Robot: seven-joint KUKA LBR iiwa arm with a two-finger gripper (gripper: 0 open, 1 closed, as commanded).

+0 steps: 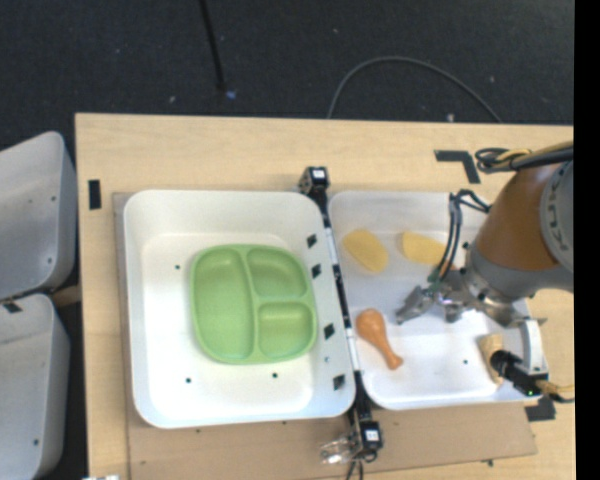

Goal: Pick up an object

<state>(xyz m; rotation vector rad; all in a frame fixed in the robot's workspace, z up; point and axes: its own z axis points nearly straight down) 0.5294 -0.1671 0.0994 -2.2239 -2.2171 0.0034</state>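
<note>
The arm (525,233) comes in from the right edge, its grey body and orange band bulking over the right side of the scene. It angles down and leftward to the wrist. The end effector (427,303) hangs low at the arm's left end, its dark metal fingers (410,306) spread apart and pointing left, with nothing between them.

Dark carpet floor (130,38), black cable (208,28), light wood bench (230,148).
</note>
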